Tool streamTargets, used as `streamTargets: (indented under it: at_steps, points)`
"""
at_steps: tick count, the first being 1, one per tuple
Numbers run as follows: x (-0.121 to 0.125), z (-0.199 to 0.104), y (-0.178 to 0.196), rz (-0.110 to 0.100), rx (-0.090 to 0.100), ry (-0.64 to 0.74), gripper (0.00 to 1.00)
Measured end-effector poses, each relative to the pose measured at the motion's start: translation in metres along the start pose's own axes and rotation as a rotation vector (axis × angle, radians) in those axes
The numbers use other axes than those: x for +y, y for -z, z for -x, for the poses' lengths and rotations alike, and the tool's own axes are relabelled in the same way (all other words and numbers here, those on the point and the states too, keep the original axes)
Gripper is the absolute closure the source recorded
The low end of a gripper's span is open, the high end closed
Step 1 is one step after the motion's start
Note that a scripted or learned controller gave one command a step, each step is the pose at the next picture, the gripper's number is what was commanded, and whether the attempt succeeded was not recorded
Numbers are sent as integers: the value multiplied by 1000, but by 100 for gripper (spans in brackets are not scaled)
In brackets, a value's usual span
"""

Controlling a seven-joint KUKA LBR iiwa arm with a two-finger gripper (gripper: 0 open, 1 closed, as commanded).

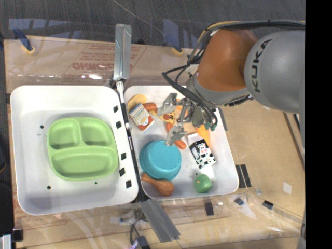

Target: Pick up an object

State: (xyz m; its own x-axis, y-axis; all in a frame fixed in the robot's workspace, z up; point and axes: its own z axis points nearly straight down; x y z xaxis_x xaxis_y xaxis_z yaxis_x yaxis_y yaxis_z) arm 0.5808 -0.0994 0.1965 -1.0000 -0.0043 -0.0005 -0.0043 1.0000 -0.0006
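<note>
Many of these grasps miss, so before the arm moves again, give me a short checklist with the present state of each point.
1. Gripper is over the right bin, above the blue bowl's far rim: ok.
2. An object visibly held: not ok, none seen.
3. Jaws open or shut: cannot tell.
4. Targets within the right bin, including the green pepper and black-and-white carton: ok.
5. Room around the gripper: not ok, items crowd it.
6. Green tray lies flat in the left bin: ok.
</note>
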Motion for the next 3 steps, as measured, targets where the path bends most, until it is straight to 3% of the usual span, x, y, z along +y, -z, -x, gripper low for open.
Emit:
streamTargets:
  at_steps: [1,2,3]
  points:
    - [-47,9,-73,-2,-18,116,0]
    - [-48,42,-80,-7,-20,248,0]
    - [0,11,-81,-20,-41,428,0]
